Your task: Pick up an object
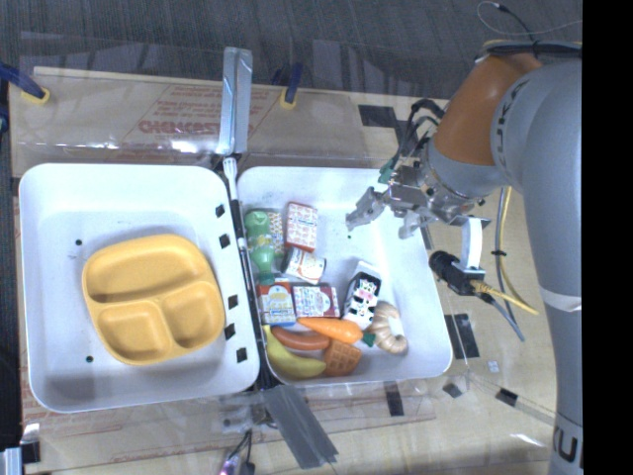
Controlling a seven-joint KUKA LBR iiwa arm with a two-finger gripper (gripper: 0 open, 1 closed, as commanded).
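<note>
The right bin (420,359) holds several toy foods packed along its left and front side. Among them are a red-and-white carton (302,226), a green piece (259,224), a cow-patterned carton (364,299), an orange carrot (332,330), a banana (293,365) and a tan pastry (389,328). My gripper (384,218) hovers over the bin's bare upper right part, up and right of the cow carton. It is open, with nothing between its fingers.
The left bin (40,196) carries a yellow divided plate (148,295). A metal bar (235,97) and black clips mark the divider between the bins. Cables (495,285) hang off the arm past the right bin's right wall.
</note>
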